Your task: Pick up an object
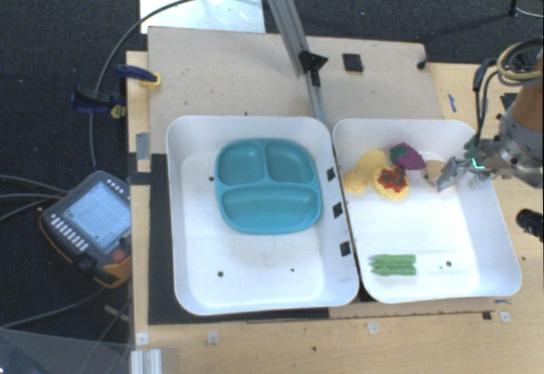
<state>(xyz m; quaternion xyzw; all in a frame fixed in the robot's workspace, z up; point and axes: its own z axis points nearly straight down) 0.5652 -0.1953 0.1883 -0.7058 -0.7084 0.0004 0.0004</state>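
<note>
The gripper (450, 177) hovers low over the right bin (484, 236), near its far right side; whether it is released or clenched cannot be told, and nothing shows in its grasp. Just left of it lies a tan piece (434, 167), then a purple toy (407, 156), a red-yellow toy (392, 182) and a yellow toy (365, 168). Green beans (393, 264) lie well nearer the camera. A teal plate (269, 185) sits in the left bin (195, 262).

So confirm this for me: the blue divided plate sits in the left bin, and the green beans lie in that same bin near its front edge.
Wrong on one point. The camera view shows the green beans in the right bin, near its front edge. The blue divided plate does sit in the left bin.
</note>
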